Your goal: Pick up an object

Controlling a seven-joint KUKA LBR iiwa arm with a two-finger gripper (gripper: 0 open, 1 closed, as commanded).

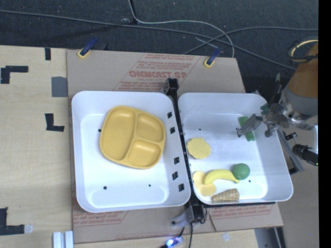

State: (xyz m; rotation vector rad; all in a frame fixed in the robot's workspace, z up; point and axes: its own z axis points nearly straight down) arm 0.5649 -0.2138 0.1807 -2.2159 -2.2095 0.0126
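The tool [252,127] hangs at the right bin's [222,101] far right edge, seemingly pinching a small green piece [246,124]. The banana [221,176] lies toward the near edge, long axis crosswise.

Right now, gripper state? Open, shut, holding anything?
Gripper: over the right bin's far right corner, a small green object by its tip. Open or shut cannot be told, nor whether it holds the object.
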